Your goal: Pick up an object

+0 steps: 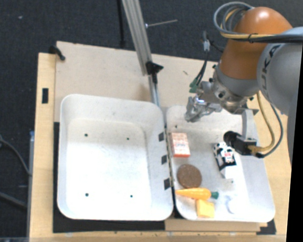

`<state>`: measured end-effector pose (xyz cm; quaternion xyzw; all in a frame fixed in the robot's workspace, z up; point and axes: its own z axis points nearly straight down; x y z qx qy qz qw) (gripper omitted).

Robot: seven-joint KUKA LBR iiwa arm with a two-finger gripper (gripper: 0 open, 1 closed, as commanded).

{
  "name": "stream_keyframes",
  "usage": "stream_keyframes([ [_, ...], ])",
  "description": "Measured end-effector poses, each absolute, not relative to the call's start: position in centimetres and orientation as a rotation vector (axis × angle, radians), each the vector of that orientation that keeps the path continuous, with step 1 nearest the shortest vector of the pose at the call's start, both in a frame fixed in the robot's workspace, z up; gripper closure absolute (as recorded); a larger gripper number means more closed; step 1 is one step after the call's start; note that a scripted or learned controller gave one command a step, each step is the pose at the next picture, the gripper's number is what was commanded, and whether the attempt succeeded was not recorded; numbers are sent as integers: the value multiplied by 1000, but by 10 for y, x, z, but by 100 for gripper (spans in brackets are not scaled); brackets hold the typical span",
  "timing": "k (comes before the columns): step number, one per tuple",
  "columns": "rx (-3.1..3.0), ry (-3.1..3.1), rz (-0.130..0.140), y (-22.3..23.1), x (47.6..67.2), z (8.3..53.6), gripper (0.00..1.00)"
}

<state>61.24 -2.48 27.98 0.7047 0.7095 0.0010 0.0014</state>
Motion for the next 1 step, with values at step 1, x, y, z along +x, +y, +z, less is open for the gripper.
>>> stream_keyframes([
  [1, 2215, 2224, 3, 25, 624, 277, 100],
])
